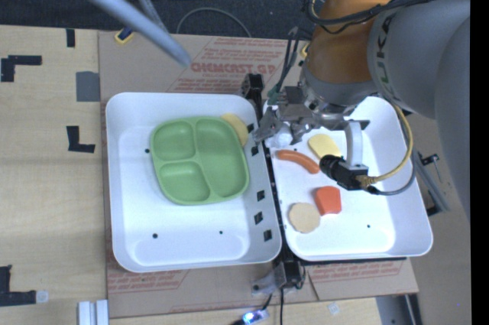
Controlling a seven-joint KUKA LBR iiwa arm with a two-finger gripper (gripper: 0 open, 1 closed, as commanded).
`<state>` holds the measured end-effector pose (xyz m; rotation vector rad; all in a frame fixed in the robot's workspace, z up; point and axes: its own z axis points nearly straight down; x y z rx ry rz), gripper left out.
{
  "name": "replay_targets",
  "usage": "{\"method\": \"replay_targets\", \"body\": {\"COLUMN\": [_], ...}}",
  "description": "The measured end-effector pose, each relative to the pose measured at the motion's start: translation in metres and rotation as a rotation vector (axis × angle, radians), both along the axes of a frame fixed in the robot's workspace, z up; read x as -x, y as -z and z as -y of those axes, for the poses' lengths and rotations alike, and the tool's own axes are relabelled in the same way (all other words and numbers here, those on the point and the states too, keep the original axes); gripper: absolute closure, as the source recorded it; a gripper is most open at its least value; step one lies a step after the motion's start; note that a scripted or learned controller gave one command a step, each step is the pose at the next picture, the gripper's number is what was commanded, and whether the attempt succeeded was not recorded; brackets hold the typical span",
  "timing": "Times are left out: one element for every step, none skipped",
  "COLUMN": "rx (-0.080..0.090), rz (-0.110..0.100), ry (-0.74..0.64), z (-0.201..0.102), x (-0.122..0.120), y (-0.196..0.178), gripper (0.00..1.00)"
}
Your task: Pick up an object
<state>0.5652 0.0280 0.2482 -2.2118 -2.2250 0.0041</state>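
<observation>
My gripper [284, 126] hangs low over the far left corner of the right bin [397, 235], under the grey arm with its orange band. Just below it lies an orange-red sausage [296, 159]. A pale yellow block [322, 144] rests beside the sausage, partly hidden by the wrist. Further forward sit a red-orange block [328, 200] and a tan round cookie [304, 218]. The gripper's metal parts are a cluttered blur, and nothing shows between them.
The left bin [130, 224] holds a green divided plate [200, 160], with a yellow piece [238, 128] at its far right rim. A black cable and plug [344, 172] droop from the wrist over the right bin. The divider between the bins carries black clips.
</observation>
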Motion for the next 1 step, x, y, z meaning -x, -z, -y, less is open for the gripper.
{"method": "replay_targets", "body": {"rx": [0.001], "rz": [0.000], "ry": [0.001], "z": [-0.0380], "x": [0.0191], "y": [0.0080], "gripper": [1.00]}}
